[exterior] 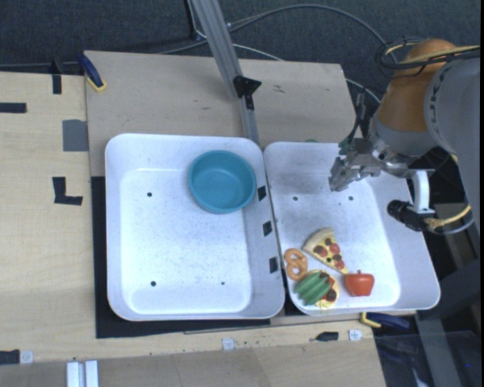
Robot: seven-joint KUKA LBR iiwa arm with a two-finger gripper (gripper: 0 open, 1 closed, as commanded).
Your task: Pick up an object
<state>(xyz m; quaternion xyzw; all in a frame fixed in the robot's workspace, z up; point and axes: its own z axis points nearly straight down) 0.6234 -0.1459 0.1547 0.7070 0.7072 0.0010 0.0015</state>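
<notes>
My gripper hangs over the upper part of the right bin, with nothing visible between its fingers. Small toys lie in that bin's lower part: a pizza slice, a pretzel, a green piece and a red piece. They sit well below the gripper in the view. A blue bowl rests in the upper right of the left bin.
A grey metal pole slants from the top of the view down to the gap between the bins. Cables run over the dark floor behind the bench. The arm's grey body and orange band fill the upper right.
</notes>
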